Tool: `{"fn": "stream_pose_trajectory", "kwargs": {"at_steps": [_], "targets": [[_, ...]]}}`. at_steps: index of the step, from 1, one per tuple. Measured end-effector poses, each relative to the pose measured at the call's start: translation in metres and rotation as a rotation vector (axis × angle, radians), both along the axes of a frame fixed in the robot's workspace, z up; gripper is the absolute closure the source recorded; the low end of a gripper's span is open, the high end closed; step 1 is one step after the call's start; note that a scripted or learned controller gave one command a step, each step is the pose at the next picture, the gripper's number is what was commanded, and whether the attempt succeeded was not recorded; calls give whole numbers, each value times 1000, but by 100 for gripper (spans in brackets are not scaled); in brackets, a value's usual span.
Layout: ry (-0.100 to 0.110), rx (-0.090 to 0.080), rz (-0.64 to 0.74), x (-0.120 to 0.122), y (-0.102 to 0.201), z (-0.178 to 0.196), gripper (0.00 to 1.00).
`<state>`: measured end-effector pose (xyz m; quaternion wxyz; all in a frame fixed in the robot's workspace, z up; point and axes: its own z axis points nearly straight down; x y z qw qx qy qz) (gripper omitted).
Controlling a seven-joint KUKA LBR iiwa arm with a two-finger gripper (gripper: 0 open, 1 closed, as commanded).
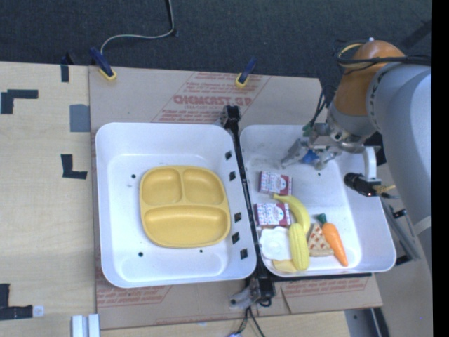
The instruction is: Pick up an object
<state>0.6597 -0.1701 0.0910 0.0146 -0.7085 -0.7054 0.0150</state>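
The gripper [303, 154] hangs over the far part of the right bin [365, 220]. Its two fingers [292, 156] are spread apart, and there is nothing between them. Under it is bare white bin floor. The grey arm [403, 128] comes in from the right, with an orange band [358, 76] just above the wrist.

Just below the gripper and a bit to its left lies a small red and white carton [274, 182]. It is close to the gripper but not touching it. A second carton [273, 215] like it lies a little further down. A yellow banana [301, 220] lies beside that second carton, touching its right edge, and runs down toward the near edge of the bin. A white round thing [273, 243] sits to the left of the banana's lower end. To the right of the banana is a slice of toy pizza [319, 241], and an orange carrot [333, 241] with a green top lies just to the right of that. These are all well below the gripper.

Far to the left of the gripper is the left bin [119, 209]. A yellow tray [185, 206] with three parts lies in the middle of it. Both bins sit on a sheet of brown cardboard [161, 97], held by two yellow and blue clamps [104, 63] at the far edge.
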Motion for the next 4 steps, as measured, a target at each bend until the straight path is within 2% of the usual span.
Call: {"fn": "stream_pose_trajectory", "kwargs": {"at_steps": [1, 2, 3, 4], "targets": [[1, 1, 0, 0, 0, 9, 100], [2, 1, 0, 0, 0, 9, 0], [3, 2, 0, -1, 1, 18, 100], [3, 2, 1, 0, 1, 18, 0]]}}
